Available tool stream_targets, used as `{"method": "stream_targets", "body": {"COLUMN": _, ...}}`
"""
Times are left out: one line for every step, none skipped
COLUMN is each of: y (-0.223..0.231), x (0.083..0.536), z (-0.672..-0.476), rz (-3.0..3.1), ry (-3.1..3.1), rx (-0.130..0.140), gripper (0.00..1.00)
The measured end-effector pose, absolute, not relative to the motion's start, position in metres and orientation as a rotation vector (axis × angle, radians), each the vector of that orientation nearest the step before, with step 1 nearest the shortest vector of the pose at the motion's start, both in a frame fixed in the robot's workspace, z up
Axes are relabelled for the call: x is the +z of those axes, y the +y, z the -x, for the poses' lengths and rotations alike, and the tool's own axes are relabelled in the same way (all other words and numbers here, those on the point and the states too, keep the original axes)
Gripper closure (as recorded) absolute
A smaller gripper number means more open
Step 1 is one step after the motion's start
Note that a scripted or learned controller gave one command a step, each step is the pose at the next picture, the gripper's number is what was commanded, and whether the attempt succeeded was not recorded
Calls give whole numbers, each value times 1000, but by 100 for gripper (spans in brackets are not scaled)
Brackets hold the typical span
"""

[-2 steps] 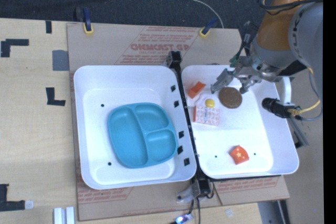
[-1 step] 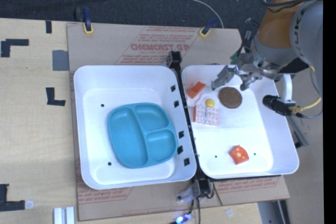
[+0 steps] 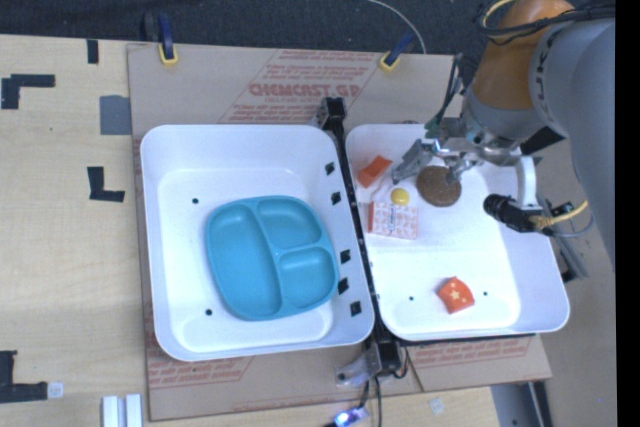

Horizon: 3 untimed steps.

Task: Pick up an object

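Hand (image 3: 425, 158) low in right bin (image 3: 520, 300), reach step.
Grip state: cannot tell. Brown disc (image 3: 438, 186) just beside it, yellow ball (image 3: 400, 197) below-left; next: close on one, lift.

The cardboard sheet (image 3: 300, 85) under the bins bears red print reading roughly "CHEMCAST GP"; smaller lines illegible.

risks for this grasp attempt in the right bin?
1. The tool hovers over a tight cluster: orange block, yellow ball, brown disc, patterned packet. It may nudge neighbours or catch none.
2. The cluster sits near the divider, so there is a chance of clipping it.
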<state>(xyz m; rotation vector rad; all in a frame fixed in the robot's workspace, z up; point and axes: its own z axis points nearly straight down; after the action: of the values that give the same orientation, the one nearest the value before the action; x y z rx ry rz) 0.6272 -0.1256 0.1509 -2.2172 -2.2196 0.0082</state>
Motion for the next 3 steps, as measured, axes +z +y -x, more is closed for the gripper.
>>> {"method": "stream_targets", "body": {"y": -128, "x": 105, "z": -620, "rz": 2217, "ry": -2219, "rx": 9, "gripper": 0}}
{"method": "stream_targets", "body": {"y": -129, "x": 87, "z": -622, "rz": 2224, "ry": -2227, "rx": 1, "gripper": 0}}
{"method": "stream_targets", "body": {"y": -128, "x": 100, "z": -624, "rz": 2225, "ry": -2232, "rx": -6, "gripper": 100}}
